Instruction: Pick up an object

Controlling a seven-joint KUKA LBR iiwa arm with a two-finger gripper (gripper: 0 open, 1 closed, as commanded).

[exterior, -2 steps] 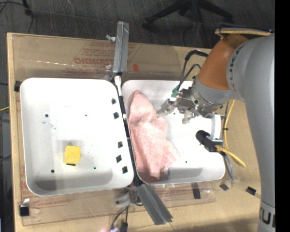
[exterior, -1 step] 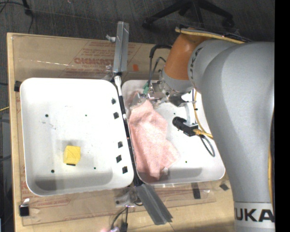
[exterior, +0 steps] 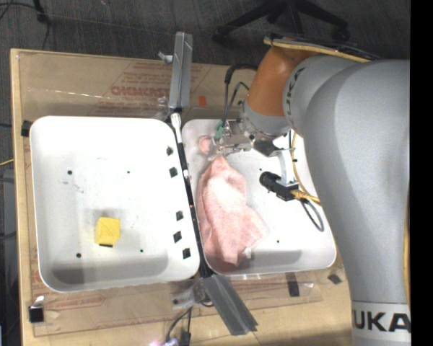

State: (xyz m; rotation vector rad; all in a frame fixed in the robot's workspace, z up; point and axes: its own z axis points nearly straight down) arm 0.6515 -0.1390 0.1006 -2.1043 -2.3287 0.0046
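Jaws (exterior: 220, 141) over right bin (exterior: 303, 254) | pink cloth (exterior: 227, 211) inside | yellow block (exterior: 107, 231), left bin (exterior: 58, 143)

**Arm over right bin, cloth below**

Seen from above: gripper (exterior: 227, 140) low at 12 o'clock of right bin (exterior: 310, 247), just above pink cloth (exterior: 227, 211) sprawled toward 6 o'clock. Yellow block (exterior: 107, 231) at 7 o'clock in left bin (exterior: 50, 143).
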